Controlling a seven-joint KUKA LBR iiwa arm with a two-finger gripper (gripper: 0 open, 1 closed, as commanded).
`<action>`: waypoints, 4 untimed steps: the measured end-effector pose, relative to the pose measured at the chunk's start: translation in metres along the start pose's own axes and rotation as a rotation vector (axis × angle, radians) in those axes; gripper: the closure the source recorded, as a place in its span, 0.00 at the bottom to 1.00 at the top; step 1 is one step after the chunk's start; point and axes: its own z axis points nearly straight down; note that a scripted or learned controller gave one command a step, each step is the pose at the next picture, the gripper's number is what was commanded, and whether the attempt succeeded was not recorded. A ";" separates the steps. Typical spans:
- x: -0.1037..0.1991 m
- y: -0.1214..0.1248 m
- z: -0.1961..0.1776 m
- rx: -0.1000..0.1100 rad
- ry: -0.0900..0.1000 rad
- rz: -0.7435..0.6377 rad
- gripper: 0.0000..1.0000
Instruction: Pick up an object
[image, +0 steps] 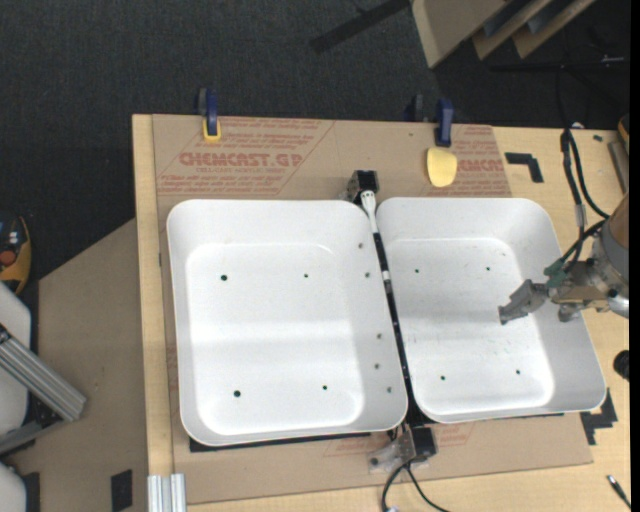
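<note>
white plastic, shallow and round-cornered, the two bins sit side by side on a brown cardboard-covered surface (300, 150) printed with reddish lettering; the left bin (200, 230) takes the centre-left of the frame and the right bin (540, 225) the centre-right, their inner rims touching along a dark seam with a thin black-and-white strip (380, 270) running down it. each bin floor shows a few small dark dots and faint specks. the grey metal hand (520, 305) reaches in from the right edge of the frame and hangs over the right-hand part of the right bin, its tip pointing left toward the bin's middle; it is too small and blurred to say whether it is released or clenched, and nothing can be made out between its tips. a small pale yellow rounded object (441, 166) lies outside the bins on the cardboard in the upper right, just beyond the far rim of the right bin and just beneath a blue clamp (443, 118). a second blue and yellow clamp (209, 110) grips the far edge of the surface at upper left. dark cables (575, 180) trail down the right side near the arm.
</note>
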 end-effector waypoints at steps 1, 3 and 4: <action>0.000 0.001 -0.011 -0.003 -0.001 -0.001 1.00; 0.141 -0.001 -0.093 0.011 0.003 -0.009 1.00; 0.182 0.001 -0.225 -0.017 0.003 -0.007 1.00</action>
